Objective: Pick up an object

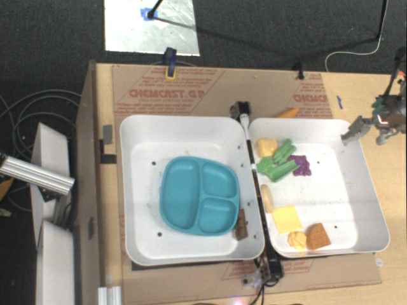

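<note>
Nothing is picked up yet: the end effector (367, 128) hangs over the right bin's (356, 189) far right rim, carrying nothing, its opening impossible to judge. The toy foods, among them the green piece (277, 160), lie untouched inside; the whole grasp remains.

The brown cardboard sheet (191, 88) under the bins bears red "CHEMCAST" lettering, printed twice and partly legible.

You have a tan wooden bench (356, 88) with a printed brown cardboard sheet (191, 91) spread across it; two shallow white plastic bins sit on that, left bin (137, 170) touching right bin (362, 189) mid-frame.
</note>
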Motion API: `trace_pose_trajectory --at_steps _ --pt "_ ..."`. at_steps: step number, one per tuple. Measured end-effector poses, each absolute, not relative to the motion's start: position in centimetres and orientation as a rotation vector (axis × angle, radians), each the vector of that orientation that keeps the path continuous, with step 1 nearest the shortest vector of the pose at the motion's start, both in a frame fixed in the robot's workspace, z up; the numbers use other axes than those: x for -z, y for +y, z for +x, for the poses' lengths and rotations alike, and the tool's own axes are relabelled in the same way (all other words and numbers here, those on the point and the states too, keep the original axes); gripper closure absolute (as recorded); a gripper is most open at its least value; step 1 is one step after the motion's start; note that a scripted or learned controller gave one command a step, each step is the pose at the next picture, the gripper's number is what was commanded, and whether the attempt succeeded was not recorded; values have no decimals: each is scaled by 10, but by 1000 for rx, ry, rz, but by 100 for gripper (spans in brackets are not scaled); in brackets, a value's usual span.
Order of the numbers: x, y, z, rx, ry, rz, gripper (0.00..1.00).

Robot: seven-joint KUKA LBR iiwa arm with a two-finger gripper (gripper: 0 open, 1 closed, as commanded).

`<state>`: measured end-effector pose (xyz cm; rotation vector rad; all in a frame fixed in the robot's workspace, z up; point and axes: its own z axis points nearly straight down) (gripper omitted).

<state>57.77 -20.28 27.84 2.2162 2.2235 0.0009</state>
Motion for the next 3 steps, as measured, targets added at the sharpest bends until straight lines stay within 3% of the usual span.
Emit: trace_pose_trajectory --at_steps 1,2,3 --pt "-204 -150 547 1 2233 2217 0" --pt "-154 -135 583 -1 2229 2213 0" --pt "-81 -181 550 4 2220 2226 0"
